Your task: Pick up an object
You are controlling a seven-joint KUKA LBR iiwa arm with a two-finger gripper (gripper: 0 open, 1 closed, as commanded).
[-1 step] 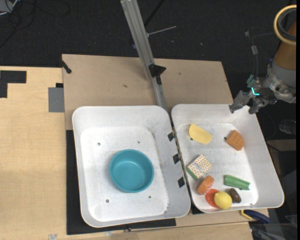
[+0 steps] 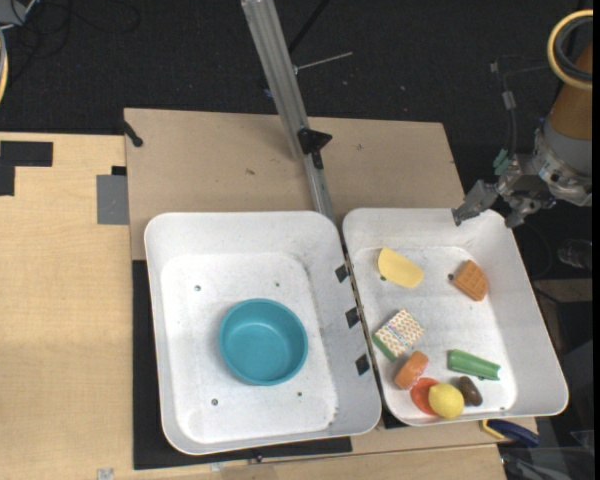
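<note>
Nothing is sitting between the fingers yet, so the pick is judged to be at its very start: the gripper is hanging at the far right corner of the right bin, above its rim, with its two dark fingers spread apart and holding nothing. All candidates are lying loose in that bin: a yellow wedge near the far left, an orange ridged piece nearest the gripper, a checkered block mid-bin, a green stick, and a near-edge cluster of an orange-red piece, a yellow ball and a dark brown piece. Taking the orange ridged piece as likeliest target, its long axis is running diagonally, upper left to lower right. Approach, descent, closing and lift are all remaining. Left bin is holding a teal bowl.
</note>
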